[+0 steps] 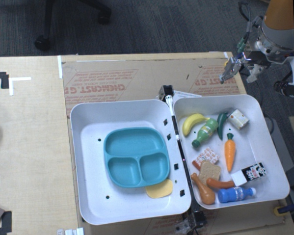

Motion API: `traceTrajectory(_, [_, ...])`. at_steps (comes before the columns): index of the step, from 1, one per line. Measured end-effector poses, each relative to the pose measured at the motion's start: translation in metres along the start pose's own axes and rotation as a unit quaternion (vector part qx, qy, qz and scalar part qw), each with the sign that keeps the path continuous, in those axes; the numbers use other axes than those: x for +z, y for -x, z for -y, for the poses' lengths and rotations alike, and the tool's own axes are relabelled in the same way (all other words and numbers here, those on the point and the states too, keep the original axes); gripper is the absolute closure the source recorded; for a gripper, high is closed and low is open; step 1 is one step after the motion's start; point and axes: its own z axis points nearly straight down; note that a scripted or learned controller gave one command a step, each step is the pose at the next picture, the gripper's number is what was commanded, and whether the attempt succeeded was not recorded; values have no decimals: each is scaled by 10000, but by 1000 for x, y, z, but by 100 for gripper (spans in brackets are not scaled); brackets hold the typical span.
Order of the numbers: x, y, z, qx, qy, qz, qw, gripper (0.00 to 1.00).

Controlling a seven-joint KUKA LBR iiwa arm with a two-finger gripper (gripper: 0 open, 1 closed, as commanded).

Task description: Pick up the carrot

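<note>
The carrot (230,154) is orange with a green top and lies upright-lengthwise in the middle of the right bin (275,152), its tip pointing to the near side. My gripper (239,75) hangs above the cardboard behind the right bin's far edge, well away from the carrot. Its fingers (228,72) stand apart and open, with nothing between them.
Around the carrot lie a banana (193,122), a green bottle (205,133), a green pepper (221,123), a white carton (238,118), a cracker (207,155), bread (209,172), a sausage (220,183), a drumstick (203,190), a blue bottle (236,194) and a black-and-white box (253,172). The left bin (85,157) holds a teal divided tray (136,157) and a yellow chip (159,189).
</note>
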Motion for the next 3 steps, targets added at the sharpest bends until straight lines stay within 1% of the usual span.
traceTrajectory(1, [178,2,-5,-162,-18,2,9999,0])
traceTrajectory(2, [166,20,74,18,5,-2,10000,0])
traceTrajectory(3, [197,21,175,-448,5,-15,9990,0])
